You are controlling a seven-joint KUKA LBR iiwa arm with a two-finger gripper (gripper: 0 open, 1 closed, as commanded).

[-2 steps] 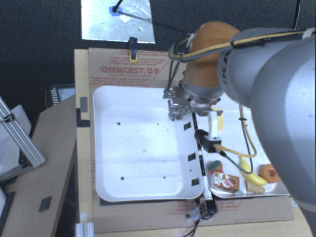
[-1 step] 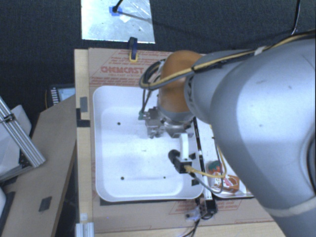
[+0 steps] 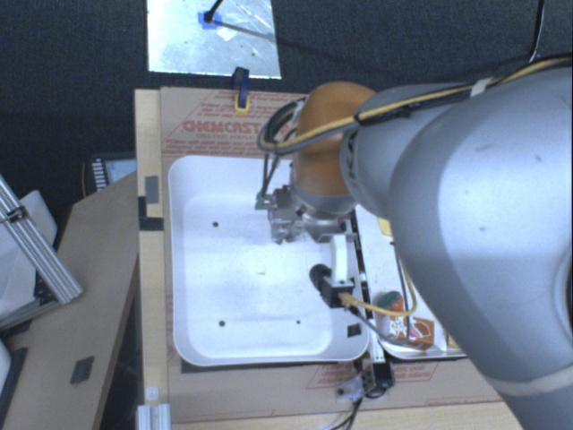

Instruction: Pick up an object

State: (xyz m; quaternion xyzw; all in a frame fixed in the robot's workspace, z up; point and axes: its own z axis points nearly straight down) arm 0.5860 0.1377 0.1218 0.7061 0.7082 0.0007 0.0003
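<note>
Grey arm [image 3: 474, 204], nearest the lens, crosses from the right and covers much of the right bin [image 3: 394, 343]. Its orange band [image 3: 324, 150] sits above the wrist, which hangs over the right part of the left bin [image 3: 206, 240]. Gripper [image 3: 279, 227] points down over that bin's upper right area; whether it is apart or together cannot be told, since the wrist body hides it from this angle, and nothing is seen held.

Objects [image 3: 398, 316] lie in the right bin: small items, one orange and green, one with a red-and-white printed face, visible just past the arm's lower edge. Their shapes and long axes are too hidden to read.

Key relation: the visible objects lie to the lower right of the gripper, across the wall between the bins. Judged from this, the coming move needs a shift rightward and toward the near edge of the counter [image 3: 148, 267] before any descent.
</note>
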